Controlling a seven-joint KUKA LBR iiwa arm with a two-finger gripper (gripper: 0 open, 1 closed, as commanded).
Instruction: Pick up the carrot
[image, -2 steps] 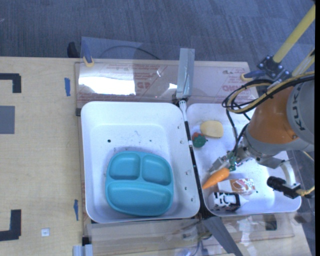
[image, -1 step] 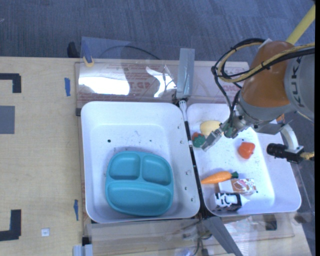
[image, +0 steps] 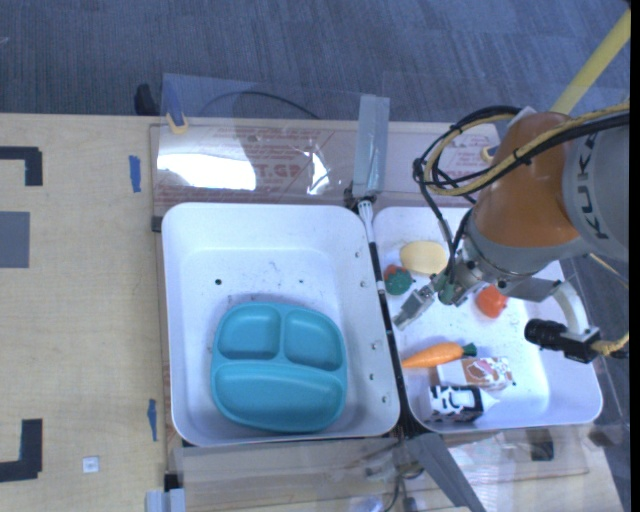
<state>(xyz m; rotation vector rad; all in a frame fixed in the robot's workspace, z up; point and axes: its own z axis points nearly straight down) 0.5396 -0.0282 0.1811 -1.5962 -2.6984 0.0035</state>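
Note:
The carrot (image: 437, 354), orange with a green stub at its right end, lies flat in the right bin, near the bin's middle. My gripper (image: 418, 303) hangs just above and to the left of it, close to the divider between the bins. Its fingers point down-left and stand slightly apart with nothing between them. The carrot is free of the gripper.
The right bin (image: 575, 395) also holds a yellow lemon-like piece (image: 425, 256), a small green item (image: 399, 282), an orange-red piece (image: 491, 301), a wrapped snack (image: 487, 372) and a black-and-white cow-patterned item (image: 456, 400). A teal divided plate (image: 279, 367) sits in the left bin (image: 200, 240).

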